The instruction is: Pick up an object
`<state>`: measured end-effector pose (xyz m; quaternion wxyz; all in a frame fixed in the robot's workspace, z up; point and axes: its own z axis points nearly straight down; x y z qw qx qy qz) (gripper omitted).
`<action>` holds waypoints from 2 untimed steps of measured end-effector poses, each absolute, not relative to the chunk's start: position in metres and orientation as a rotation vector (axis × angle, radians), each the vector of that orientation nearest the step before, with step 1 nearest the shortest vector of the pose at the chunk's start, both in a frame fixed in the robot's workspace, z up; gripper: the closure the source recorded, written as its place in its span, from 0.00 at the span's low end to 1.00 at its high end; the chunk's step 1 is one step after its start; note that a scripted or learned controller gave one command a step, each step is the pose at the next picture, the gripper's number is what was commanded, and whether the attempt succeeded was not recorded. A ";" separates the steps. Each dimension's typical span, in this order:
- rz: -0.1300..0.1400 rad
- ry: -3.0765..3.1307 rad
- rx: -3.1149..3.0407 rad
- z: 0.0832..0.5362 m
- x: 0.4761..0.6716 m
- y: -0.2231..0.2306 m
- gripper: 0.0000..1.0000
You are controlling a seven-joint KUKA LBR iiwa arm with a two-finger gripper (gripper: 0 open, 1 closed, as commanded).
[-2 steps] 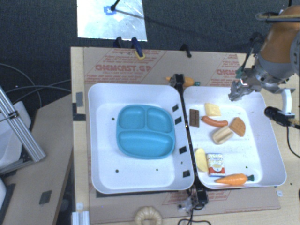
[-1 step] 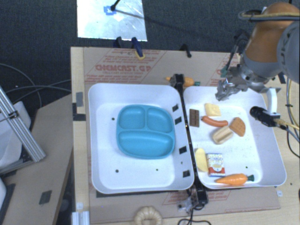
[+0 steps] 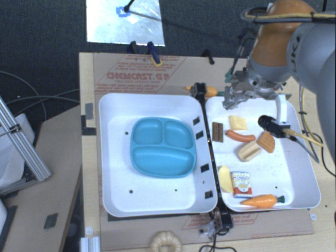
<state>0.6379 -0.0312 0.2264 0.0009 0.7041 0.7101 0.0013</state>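
Bins sit side by side under the arm. The left bin [image 3: 113, 140], well to the left of the fingers [image 3: 229, 105], holds a blue divided plate [image 3: 160, 147]. The fingers hang over the back left corner of the right bin [image 3: 302, 177]; from this angle I cannot tell whether they are open or closed. Just in front of them lie a brown bar [image 3: 217, 132], a yellow wedge [image 3: 238, 122] and a sausage [image 3: 240, 136]. A bread roll [image 3: 249, 151] and a brown slice [image 3: 266, 142] lie further to their right. Well apart from them, by the near rim, lie a pale yellow piece [image 3: 225, 178], a small carton [image 3: 241, 183] and a carrot [image 3: 260, 200].
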 end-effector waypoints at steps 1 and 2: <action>0.004 2.230 2.211 0.235 0.629 0.010 1.00; 0.001 2.221 2.219 0.223 0.620 0.000 1.00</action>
